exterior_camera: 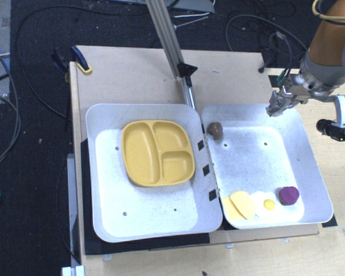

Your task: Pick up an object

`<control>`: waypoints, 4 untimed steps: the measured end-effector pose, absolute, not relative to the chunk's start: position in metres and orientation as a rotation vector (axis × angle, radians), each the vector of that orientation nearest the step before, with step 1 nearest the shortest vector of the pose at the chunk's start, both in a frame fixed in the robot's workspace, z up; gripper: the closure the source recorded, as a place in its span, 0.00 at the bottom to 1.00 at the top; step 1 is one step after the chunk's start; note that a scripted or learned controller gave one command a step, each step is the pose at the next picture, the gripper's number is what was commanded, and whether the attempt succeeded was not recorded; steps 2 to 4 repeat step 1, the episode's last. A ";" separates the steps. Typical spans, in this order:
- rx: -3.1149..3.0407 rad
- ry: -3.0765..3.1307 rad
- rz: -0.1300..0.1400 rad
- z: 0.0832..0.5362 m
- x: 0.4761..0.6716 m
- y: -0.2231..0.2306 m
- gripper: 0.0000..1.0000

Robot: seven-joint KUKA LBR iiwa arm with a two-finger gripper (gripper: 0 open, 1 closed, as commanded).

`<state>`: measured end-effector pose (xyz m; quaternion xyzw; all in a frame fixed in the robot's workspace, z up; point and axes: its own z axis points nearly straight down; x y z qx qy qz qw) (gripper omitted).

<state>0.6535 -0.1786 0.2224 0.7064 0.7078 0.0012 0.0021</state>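
Claw (pixel 276 109) hovers over the right bin's (pixel 310 171) far corner, grip state impossible to tell; purple piece (pixel 288 195) and brown lump (pixel 215 130) sit well apart, ungrasped.

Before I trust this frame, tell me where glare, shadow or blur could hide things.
Camera view: light is even and soft, shadows faint; the right bin washes out near its bottom corner, so the pale yellow pieces blend into the white; the gripper at the bin's top edge is small and smeary, its jaws unreadable; the brown ball and purple ball read clearly; the yellow tray is sharp.
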 end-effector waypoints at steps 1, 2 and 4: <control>2.214 2.229 0.003 0.234 0.653 -0.128 1.00; 2.214 2.229 0.003 0.234 0.653 -0.128 1.00; 2.214 2.229 0.003 0.234 0.653 -0.128 1.00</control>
